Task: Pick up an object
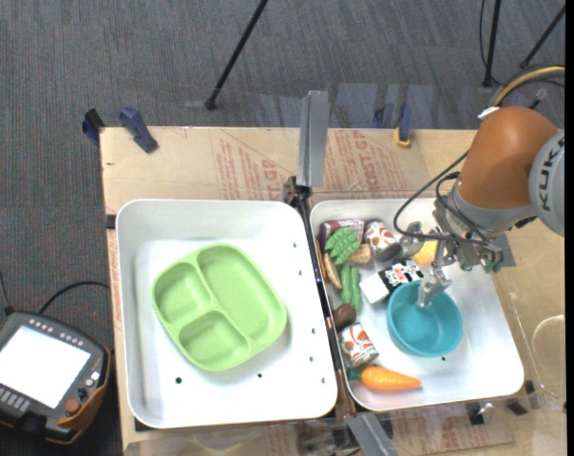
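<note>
Honestly the risk here is the clutter: the gripper [431, 291] hangs right over the teal bowl [426, 327] in the right bin [504, 350], near that bin's middle, and I can't tell whether its jaws are spread or pressed together because the wrist hides them from this angle. No single target is named, so the bowl looks like the likely pick, but that's just my guess. If the jaws come down on the bowl's rim they could slide off the curved wall or tip it, and a smooth bowl like that probably skates across the bin floor instead of getting pinched. The black and white carton [392, 280] sits touching the bowl's upper left edge, so a sloppy approach could shove it into the pile or catch 2 things at once. As for contents: the right bin holds the bowl, the carton, a green leafy toy [342, 243] and a red can [340, 228] toward its far left corner, another can [359, 344] and a carrot [391, 379] along its near edge. The bowl itself looks empty apart from the gripper over it. The left bin [144, 226] carries 1 green divided plate [220, 305] with 3 compartments, nothing in them.
</note>
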{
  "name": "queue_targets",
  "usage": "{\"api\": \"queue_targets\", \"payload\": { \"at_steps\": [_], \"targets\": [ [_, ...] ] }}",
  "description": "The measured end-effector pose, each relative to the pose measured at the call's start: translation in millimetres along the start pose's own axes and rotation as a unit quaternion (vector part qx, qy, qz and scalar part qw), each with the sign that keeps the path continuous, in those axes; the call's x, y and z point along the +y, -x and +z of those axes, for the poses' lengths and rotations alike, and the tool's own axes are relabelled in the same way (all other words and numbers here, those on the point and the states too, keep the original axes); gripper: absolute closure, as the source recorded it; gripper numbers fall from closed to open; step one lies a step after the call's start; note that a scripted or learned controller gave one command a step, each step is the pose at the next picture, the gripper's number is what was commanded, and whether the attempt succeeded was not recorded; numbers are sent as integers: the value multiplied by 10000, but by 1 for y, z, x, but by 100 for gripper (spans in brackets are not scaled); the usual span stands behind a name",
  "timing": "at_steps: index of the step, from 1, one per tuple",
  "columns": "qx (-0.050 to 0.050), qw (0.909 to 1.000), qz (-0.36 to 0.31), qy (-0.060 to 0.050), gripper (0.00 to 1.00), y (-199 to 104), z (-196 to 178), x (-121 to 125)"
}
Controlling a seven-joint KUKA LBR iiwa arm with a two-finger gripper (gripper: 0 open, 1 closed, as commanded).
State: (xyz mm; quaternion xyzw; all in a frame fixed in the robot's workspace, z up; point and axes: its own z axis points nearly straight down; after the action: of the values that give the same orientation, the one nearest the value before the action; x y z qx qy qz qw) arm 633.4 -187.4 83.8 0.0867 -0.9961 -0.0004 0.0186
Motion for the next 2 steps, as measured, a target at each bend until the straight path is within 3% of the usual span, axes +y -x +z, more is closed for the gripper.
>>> {"api": "queue_targets", "payload": {
  "at_steps": [1, 2],
  "targets": [
    [13, 9998, 181, -25, 0, 5, -2, 30],
    [2, 9998, -186, -67, 0, 15, -4, 76]
  ]
}}
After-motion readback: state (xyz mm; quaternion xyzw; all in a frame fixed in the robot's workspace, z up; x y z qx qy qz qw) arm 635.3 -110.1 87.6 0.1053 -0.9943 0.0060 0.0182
